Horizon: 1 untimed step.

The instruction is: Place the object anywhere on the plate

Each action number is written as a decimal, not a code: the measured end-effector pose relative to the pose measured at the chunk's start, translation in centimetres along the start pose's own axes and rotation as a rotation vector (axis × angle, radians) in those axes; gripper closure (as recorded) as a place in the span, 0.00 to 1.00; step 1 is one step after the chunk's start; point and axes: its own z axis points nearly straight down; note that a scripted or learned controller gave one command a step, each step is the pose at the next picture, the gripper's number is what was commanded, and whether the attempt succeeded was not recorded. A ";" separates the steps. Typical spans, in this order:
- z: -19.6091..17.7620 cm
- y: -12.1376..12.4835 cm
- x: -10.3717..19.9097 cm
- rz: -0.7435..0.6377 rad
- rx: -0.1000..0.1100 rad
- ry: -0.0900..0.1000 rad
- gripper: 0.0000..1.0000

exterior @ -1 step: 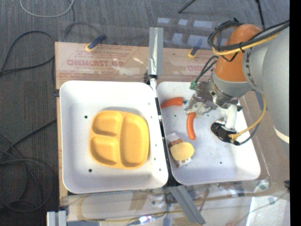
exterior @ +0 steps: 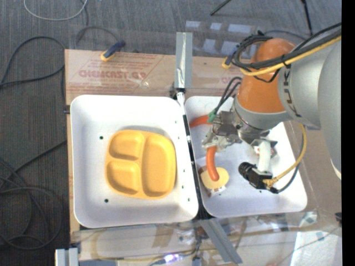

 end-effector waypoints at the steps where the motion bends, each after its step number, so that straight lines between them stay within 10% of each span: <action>1: 3.2 -0.5 7.6 -0.086 0.001 0.000 1.00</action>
